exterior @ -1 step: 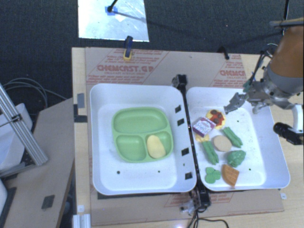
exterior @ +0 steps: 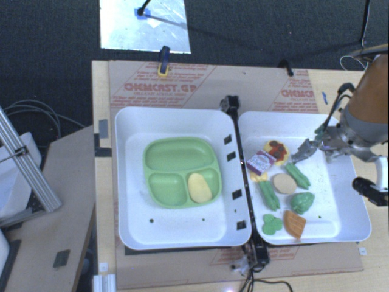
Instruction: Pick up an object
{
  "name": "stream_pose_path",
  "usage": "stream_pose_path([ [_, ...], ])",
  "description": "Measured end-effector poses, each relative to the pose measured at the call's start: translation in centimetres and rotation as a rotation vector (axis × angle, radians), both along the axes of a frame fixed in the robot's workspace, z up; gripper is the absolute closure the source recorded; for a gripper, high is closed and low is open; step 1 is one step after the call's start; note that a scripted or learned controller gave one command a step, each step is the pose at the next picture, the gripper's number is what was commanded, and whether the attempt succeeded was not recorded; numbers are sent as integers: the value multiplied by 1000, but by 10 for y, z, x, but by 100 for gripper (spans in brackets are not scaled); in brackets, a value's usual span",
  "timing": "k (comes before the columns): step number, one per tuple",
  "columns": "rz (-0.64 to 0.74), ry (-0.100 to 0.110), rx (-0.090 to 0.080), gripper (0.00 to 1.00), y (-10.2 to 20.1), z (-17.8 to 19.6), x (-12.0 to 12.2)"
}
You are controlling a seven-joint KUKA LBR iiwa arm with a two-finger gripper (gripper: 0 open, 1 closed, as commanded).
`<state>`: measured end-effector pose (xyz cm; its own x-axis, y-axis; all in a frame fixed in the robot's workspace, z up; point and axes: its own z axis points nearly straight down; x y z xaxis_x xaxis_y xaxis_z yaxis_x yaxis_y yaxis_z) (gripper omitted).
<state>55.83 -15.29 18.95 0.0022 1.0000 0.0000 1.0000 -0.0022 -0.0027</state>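
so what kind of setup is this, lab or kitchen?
Likely a robot lab bench: two white bins on a board, toy food like the green divided plate, and a gripper reaching in.

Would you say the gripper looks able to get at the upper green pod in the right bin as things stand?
Probably yes: the gripper hangs just above the green pod, whose top is uncovered; only the tan disc lies close beside it.

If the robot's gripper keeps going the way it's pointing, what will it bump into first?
Probably the green bean-shaped toy just below and left of the gripper. From this slanted view, height is hard to judge, so it could pass over it toward the tan round piece.
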Motion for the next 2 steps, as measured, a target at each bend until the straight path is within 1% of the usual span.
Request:
stream_pose_path([
  [1,3,-3,-1,0,-3,-109,15],
  [2,2,-7,-1,100,-4,-94,16],
])
